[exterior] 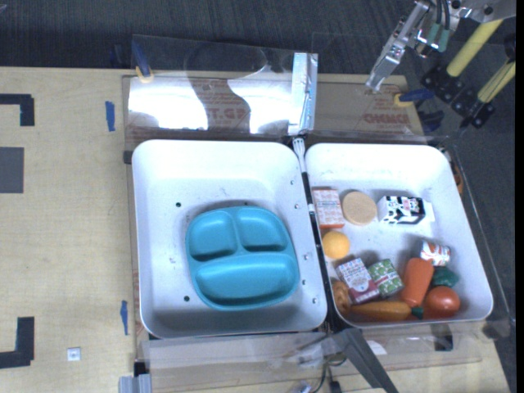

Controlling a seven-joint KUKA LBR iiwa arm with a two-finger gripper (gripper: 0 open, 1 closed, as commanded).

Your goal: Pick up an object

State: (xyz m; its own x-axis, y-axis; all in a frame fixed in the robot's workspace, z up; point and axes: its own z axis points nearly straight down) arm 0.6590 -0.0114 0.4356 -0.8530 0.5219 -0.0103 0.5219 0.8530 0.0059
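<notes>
Tomato (red) touches carrot.

Gripper: slim silvery metal fingers, pale grey body with small green parts. Dark cables run along it. Yellow tubes beside black fittings. Grey housing at top edge.

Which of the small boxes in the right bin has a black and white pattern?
The carton near the right bin's far right side, beside the round cracker. The other boxes there are red, orange or green.
</notes>
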